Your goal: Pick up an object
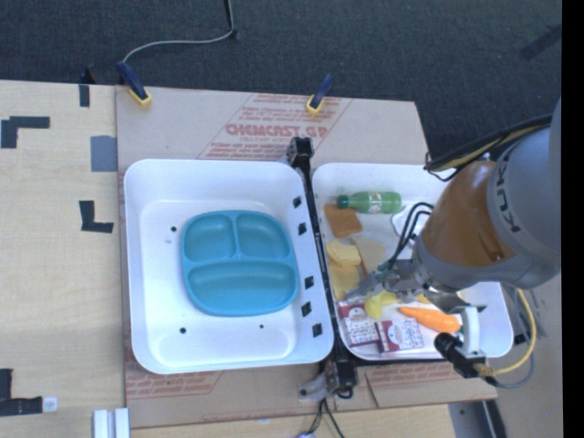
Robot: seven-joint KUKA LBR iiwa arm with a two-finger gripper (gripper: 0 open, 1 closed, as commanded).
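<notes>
The two-finger gripper (372, 286) sits low in the right white bin (412, 173), amid crowded pale yellow foam blocks (344, 255), a small yellow piece (380, 303), an orange carrot-shaped toy (431, 318) and a red-and-white flat packet (360, 326). Whether it clasps anything, I cannot tell. The crowding could make it nudge neighbours aside or come up with nothing. A green plastic bottle (370, 203) lies at the far side; a blue divided plate (241, 261) rests in the left bin.
</notes>
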